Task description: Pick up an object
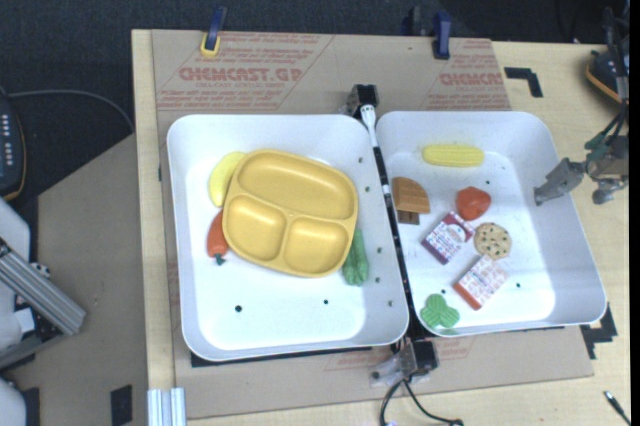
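Left bin [190,214]: shallow white plastic tray on the bench's left half, sharing its right rim with the second bin.
Divided plate [290,211]: yellow plastic, three compartments, lying flat at the bin's middle. It overlaps its neighbours, so they look scattered rather than arranged.
Yellow piece [222,177]: rounded toy food, partly under the plate's upper-left edge.
Red-orange piece [216,238]: small, at the plate's left edge, toward the bin's left wall.
Green leafy piece [356,261]: at the plate's lower-right edge, close against the shared rim.
Right bin [575,264]: second white tray, holding the loose candidates for the pick.
Brown block [409,198]: toy bread-like piece, near the bin's left wall.
Corn cob [452,155]: yellow, lying lengthwise along the far wall.
Red fruit [473,203]: rounded, mid-bin.
Two wrapped packets: one red and white [446,239] at centre, one [482,282] nearer the front wall.
Cookie [492,240]: round, tan, between the packets, just beside both.
Green flat piece [438,312]: at the front-left corner.
Gripper [575,180]: grey two-finger tool above the bin's right rim, carrying nothing. Whether its fingers are spread or closed can't be told.
Judgement: pick not yet begun. The red fruit and corn cob stand freest, so either looks an easier target than the crowded packets.
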You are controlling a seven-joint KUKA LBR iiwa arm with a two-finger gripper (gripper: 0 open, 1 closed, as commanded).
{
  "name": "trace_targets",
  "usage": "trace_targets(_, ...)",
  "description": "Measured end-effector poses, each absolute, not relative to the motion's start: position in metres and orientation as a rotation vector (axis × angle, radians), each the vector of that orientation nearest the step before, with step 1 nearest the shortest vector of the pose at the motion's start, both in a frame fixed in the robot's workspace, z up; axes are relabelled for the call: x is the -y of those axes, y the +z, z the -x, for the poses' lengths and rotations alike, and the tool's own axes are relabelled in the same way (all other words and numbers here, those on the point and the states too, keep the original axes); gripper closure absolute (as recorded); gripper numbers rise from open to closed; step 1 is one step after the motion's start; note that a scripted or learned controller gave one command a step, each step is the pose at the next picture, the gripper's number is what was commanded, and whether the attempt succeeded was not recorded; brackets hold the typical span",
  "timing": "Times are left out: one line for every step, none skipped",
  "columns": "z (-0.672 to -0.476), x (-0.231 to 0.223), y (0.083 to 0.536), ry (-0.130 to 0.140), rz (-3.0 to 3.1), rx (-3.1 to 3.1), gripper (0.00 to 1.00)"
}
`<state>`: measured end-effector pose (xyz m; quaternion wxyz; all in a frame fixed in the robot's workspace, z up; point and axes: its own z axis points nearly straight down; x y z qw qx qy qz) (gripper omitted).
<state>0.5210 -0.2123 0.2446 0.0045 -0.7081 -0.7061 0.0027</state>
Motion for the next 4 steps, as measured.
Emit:
trace_targets(-0.523,0.212,0.25,0.0,2.222,2.222,0.0)
trace_targets(-0.524,0.212,0.208,0.004,2.218,2.218,0.0)
trace_targets(-0.515,0.206,0.149,0.004,2.216,2.215,0.0)
trace_targets(-0.52,0.204,0.105,0.002,2.217,2.218,0.0)
